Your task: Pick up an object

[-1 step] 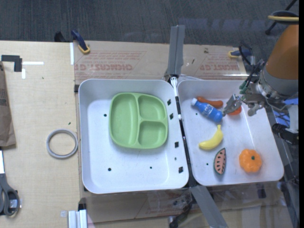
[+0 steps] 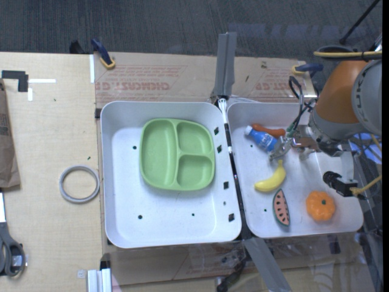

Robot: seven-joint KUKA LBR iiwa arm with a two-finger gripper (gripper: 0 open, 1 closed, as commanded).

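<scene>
In the right bin [image 2: 304,224] lie a blue bottle [image 2: 262,139], an orange-red carrot-like piece [image 2: 269,129] just behind it, a yellow banana [image 2: 271,180], a watermelon slice [image 2: 281,207] and an orange pumpkin [image 2: 320,205]. My gripper [image 2: 281,149] hangs low in this bin, right beside the blue bottle's right end and just above the banana's upper tip. Whether it touches either of them is unclear. The grey arm with its orange band [image 2: 340,93] reaches in from the right and hides the bin's back right corner.
A green divided plate [image 2: 177,154] lies in the left bin [image 2: 121,218]. On the bench to the left are a tape ring [image 2: 79,183], scissors [image 2: 11,255] and a brown bag [image 2: 7,145]. A grey post [image 2: 225,66] stands behind the divider between the bins.
</scene>
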